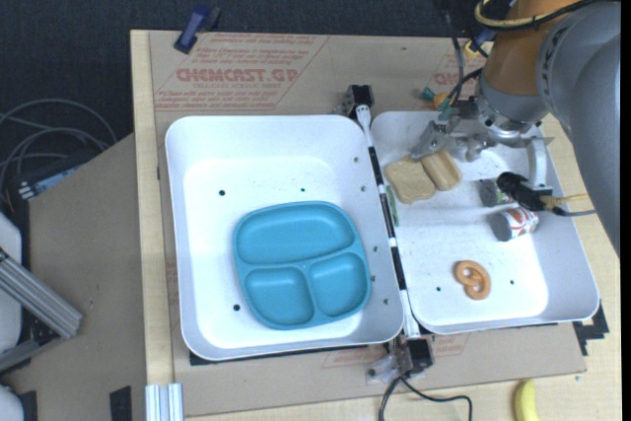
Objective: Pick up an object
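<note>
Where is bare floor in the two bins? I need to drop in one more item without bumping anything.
Left bin: bare strip along the far wall, behind the blue divided plate. Right bin: open floor near its middle, between the tan bread pieces and the pretzel. The far end is crowded by the hand and a small grey-red object.

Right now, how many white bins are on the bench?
2. The left bin holds a blue tray; the right bin holds a pretzel, with the gripper at its far end.
</note>
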`<state>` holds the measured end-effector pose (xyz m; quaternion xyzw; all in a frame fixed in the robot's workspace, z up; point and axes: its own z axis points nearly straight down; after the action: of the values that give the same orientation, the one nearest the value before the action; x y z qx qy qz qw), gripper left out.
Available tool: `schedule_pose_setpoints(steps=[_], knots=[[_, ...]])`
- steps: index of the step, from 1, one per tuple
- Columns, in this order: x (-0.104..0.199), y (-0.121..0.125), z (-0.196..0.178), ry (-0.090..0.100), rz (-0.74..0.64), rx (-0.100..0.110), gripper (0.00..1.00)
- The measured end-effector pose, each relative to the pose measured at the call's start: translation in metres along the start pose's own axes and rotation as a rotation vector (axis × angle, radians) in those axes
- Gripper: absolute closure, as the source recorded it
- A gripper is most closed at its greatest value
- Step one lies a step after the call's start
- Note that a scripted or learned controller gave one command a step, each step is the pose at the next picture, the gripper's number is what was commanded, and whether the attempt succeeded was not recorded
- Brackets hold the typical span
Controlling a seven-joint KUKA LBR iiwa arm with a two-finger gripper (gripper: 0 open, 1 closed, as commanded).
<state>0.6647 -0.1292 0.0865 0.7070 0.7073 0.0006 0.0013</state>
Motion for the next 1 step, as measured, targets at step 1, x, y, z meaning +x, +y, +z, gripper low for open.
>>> schedule_pose_setpoints(steps=[1], knots=[[0.0082, -0.0067, -0.0005, 0.000, 0.000, 0.000, 0.00]])
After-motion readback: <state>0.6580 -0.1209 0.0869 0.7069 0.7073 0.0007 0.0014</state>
